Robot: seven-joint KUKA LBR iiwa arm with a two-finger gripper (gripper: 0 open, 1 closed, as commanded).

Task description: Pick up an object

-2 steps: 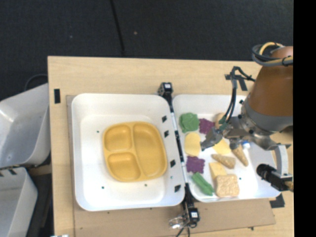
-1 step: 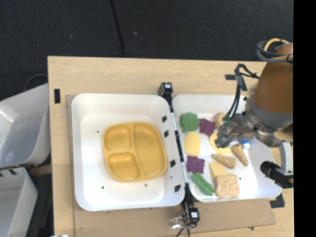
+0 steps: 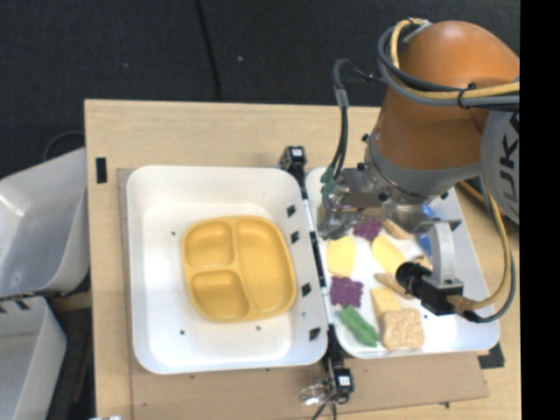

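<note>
A yellow divided plate (image 3: 238, 267) is held in the left bin (image 3: 144, 234). Toy foods, among them a purple piece (image 3: 346, 291) and a green piece (image 3: 357, 325), are crowded in the right bin (image 3: 477, 269) under the gripper (image 3: 337, 221).

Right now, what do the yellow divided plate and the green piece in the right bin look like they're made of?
Yellow divided plate: likely molded plastic, matte to satin; uniform color, rounded compartment ridges, soft sheen. Green piece: probably plastic or rubbery toy food; flat saturated color, smooth surface, though too small to be sure. Right bin: smooth white plastic, by its look.
</note>
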